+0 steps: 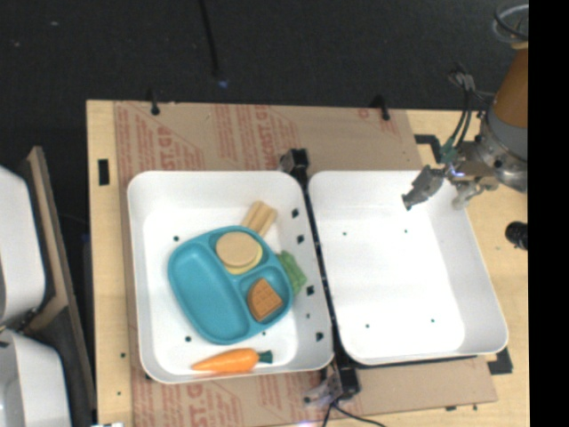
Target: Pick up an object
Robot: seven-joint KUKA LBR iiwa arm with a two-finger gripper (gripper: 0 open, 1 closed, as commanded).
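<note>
Two shallow white bins side by side on a wooden bench (178,140). Left bin (151,238), contents: one blue divided tray (209,296), lying at a slant across the middle; one round tan disc (239,250) in the tray's upper compartment; one brown waffle-textured piece (265,300) in its lower right compartment; one tan wooden block (260,217) just past the tray's upper edge; one green item (292,272) wedged between the tray and the bin's right wall; one orange carrot (229,360) along the front wall, apart from the tray. Open floor remains in the left bin's upper left and lower left corners. Right bin (418,327): bare white floor with a few small dark specks. One gripper (440,188), above the right bin's far right corner, near its rim; its two fingers stand spread apart, with nothing between them. Arm entering from the right edge.
</note>
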